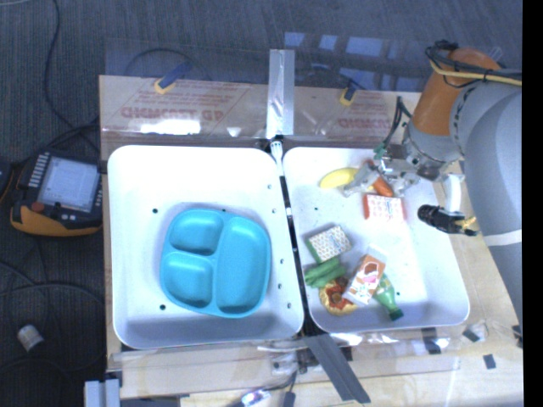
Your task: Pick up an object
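Note:
My gripper (377,176) is low over the far part of the right bin (441,312), at the end of the grey arm with its orange band (441,100). A yellow banana-shaped piece (338,177) lies just to its left. A small orange piece (383,187) sits right under the gripper, and a red-and-white packet (383,209) lies just in front of it. Nearer the front are a checkered box (328,242), a green vegetable (322,271), a small carton (365,280), a green bottle (389,298) and a red-and-yellow item (335,298).
The left bin (136,176) holds a blue divided plate (215,260). A ridge (288,227) separates the two bins. A black clip (441,217) sticks out from the arm over the right bin's right side. A handheld device (55,192) lies on the floor at left.

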### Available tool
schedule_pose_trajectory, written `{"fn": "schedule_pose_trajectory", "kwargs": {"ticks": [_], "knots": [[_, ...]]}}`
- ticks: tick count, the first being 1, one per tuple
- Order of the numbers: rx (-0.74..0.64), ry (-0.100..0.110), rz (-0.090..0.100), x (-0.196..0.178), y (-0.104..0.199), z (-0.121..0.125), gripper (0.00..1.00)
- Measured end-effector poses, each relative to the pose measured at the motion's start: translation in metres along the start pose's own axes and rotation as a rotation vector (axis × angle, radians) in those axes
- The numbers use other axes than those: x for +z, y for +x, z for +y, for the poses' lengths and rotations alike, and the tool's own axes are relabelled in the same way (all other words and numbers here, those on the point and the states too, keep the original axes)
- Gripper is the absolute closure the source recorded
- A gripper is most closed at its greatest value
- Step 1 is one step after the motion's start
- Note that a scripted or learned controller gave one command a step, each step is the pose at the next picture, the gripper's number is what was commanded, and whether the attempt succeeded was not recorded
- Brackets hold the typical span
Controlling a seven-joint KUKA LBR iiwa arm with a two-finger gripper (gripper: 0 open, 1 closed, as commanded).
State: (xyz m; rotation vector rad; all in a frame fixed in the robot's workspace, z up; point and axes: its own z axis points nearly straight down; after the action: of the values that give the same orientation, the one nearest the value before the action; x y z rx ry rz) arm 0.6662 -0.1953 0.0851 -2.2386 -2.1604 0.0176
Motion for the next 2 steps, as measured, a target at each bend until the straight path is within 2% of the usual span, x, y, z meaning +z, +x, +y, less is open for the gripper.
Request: {"fn": "schedule_pose_trajectory", "kwargs": {"ticks": [1,2], "knots": [[0.002,-0.001,-0.010,-0.0104,-0.0023,0.0005,1.00],[0.002,0.000,-0.010,-0.0104,-0.0024,0.0005,0.00]]}}
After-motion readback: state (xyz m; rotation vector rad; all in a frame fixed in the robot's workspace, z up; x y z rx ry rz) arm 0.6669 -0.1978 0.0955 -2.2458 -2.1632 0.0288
